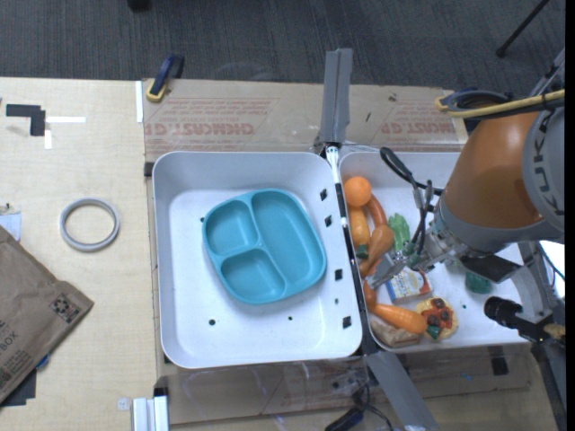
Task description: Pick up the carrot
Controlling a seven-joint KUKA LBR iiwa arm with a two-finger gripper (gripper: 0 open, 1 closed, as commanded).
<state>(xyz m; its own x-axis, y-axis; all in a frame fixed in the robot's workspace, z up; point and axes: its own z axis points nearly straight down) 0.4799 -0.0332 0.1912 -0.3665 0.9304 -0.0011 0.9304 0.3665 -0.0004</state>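
so 2 white bins sit side by side on the bench. the left bin point(180, 241) has a blue plate point(263, 245) in it. the plate has 3 parts and it lies flat near the middle of the bin.

the right bin point(503, 326) is full of toy food, all pushed close to its left wall. at the top is a round orange point(358, 191). below it are some long orange and red pieces in a pile, with a bit of green point(399, 232) beside them. the carrot point(397, 316) lies flat near the front of this bin, pointing left and right. just right of it is a small pizza slice point(437, 317), touching it. a little card point(409, 285) lies just above the carrot.

the arm point(494, 178) comes in from the right and hangs over the right bin. the claw point(393, 266) is low over the pile, just above the card and near the carrot. it is too small and mixed in with the food, so i cannot tell if it is wide or narrow. nothing can be seen held in it.

on the bench to the left lies a ring of tape point(90, 224).
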